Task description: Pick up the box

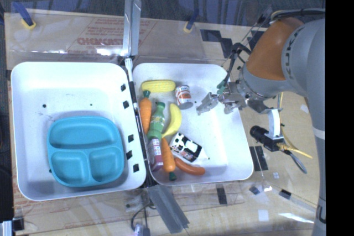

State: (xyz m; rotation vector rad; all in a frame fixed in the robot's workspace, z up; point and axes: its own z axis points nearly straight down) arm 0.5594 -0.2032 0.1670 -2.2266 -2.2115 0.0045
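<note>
The box (185,147) is a small black-and-white carton lying tilted near the front of the right bin (232,157). It rests against a banana (174,119) and an orange-red sausage (185,167). My gripper (218,104) hangs over the middle right of that bin, up and to the right of the box and apart from it. Its fingers (206,103) are spread open with nothing between them.
The right bin also holds a corn cob (158,86), a small can (183,95), a carrot (145,112), a green bottle (157,119) and a red bottle (156,153), crowded along its left side. A blue divided tray (86,151) lies in the left bin (33,80).
</note>
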